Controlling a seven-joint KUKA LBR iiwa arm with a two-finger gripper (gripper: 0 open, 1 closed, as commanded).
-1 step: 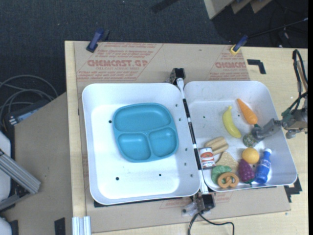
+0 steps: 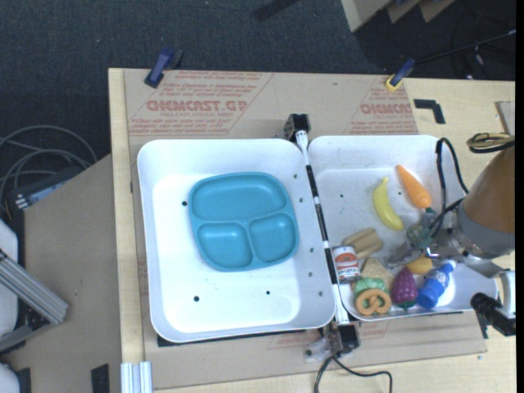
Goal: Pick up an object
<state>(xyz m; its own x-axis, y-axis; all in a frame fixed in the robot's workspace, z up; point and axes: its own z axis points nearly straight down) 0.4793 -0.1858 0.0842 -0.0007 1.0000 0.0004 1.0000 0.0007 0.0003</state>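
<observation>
Two white bins sit side by side on my tabletop [image 2: 246, 97], which is covered with printed brown cardboard. From my feed, the left bin [image 2: 164, 285] holds a blue divided plate [image 2: 243, 219] lying flat near its middle. The right bin [image 2: 360, 158] carries the toy food, mostly gathered toward its near edge: a yellow banana [image 2: 386, 205] and an orange carrot [image 2: 413, 186] lie near each other toward the middle, a tan bread roll [image 2: 363, 241] sits beside a small red-labelled can [image 2: 345, 263], and a pretzel [image 2: 373, 302], a purple grape bunch [image 2: 404, 287] and a blue bottle [image 2: 435, 286] line up along the near wall.

I see the arm [image 2: 495, 207] coming in from the right, with the gripper [image 2: 422, 240] low over the right bin, just above the grapes and bottle and right of the bread roll. Something yellow-orange [image 2: 420, 264] lies just beneath it. I cannot tell whether the fingers are spread or pressed together, nor whether anything sits between them; the gripper body and dark cable blur that area.
</observation>
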